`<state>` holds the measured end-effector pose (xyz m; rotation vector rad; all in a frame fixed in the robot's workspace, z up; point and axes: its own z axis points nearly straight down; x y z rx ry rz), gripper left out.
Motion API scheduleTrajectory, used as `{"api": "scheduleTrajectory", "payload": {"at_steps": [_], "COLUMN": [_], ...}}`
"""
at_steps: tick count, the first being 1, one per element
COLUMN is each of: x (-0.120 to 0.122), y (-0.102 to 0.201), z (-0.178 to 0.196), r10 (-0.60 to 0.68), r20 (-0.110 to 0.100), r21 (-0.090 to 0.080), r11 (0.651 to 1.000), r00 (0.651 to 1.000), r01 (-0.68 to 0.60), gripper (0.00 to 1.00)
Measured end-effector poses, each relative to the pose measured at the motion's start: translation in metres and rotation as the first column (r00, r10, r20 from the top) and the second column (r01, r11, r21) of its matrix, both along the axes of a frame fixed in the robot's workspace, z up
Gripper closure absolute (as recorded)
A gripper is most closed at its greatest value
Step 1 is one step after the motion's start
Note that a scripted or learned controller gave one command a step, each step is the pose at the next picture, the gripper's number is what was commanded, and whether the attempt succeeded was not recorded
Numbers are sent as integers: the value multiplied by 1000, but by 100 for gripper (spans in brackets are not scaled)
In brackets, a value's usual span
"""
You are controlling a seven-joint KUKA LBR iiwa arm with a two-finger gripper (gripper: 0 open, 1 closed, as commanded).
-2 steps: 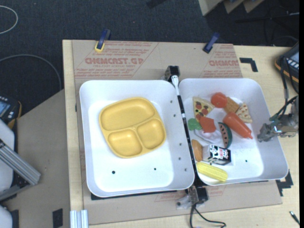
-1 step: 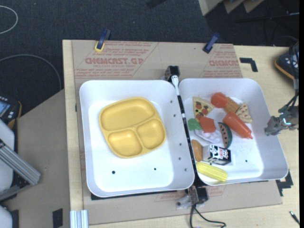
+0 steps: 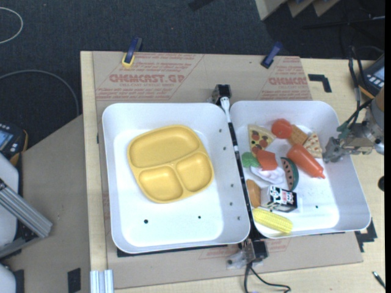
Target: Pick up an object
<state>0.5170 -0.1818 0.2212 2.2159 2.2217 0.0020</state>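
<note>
- Toy food pile, right bin (image 3: 348, 182): candidates for the pick, none lifted, all lying on the bin floor.
- Orange carrot-like piece (image 3: 305, 160), one, slanted, at the pile's right side, nearest the claw.
- Pizza slice (image 3: 261, 138), one, upper left of pile; second wedge with a lattice pattern (image 3: 313, 144), one, just above the carrot.
- Red-orange round piece (image 3: 281, 127), one; small red block (image 3: 267, 159), one; green piece (image 3: 248, 160), one, beside the divider.
- Watermelon slice (image 3: 291, 172), one; corn cob (image 3: 272, 220), one, at the near rim; black-and-white carton (image 3: 283, 198), one; bun-coloured piece (image 3: 253, 193), one.
- Claw (image 3: 333, 150): low over the right bin's right side, near the carrot's end; spread or pressed together cannot be told at this size; nothing visibly between its tips.
- Progress, judged: approach stage only; closing, gripping and lifting all left to do.
- Left bin (image 3: 122, 218), one, holding one yellow three-compartment plate (image 3: 170, 162).
- Bench (image 3: 201, 72): cardboard-topped, two clips at the far edge, blue-and-yellow (image 3: 130, 53) and blue (image 3: 271, 55).
</note>
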Motion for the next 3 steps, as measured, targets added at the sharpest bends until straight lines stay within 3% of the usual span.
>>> {"api": "scheduleTrajectory", "payload": {"at_steps": [2,3], "x": [86,137], "y": [74,103], "z": [-13,-2], "r10": [2,2], "r20": [2,4], "r21": [1,1], "r11": [1000,1000], "r00": [1000,1000], "r01": [-2,-2], "gripper": [100,100]}}
